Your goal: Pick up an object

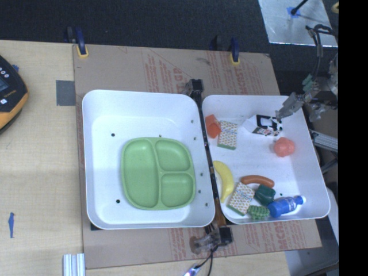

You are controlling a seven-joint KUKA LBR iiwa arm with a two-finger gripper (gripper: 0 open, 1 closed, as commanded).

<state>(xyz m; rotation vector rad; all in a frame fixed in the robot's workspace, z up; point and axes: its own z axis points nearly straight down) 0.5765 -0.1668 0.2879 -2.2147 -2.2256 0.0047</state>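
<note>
While the arm [322,88] reaches in over the right bin [305,131], I cannot tell its hand's [280,115] state.

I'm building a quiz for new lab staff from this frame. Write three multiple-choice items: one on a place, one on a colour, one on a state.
1. Where is the divided plate?
A. left bin
B. right bin
C. on the bench

2. What colour is the bottle in the right bin?
A. red
B. blue
C. white

3. How does the bottle rest?
A. upright
B. on its side
C. on the plate

Answers: 1 A, the green plate fills the middle of the left bin. 2 B, its body is blue. 3 B, it lies flat along the bin's near edge.
</note>
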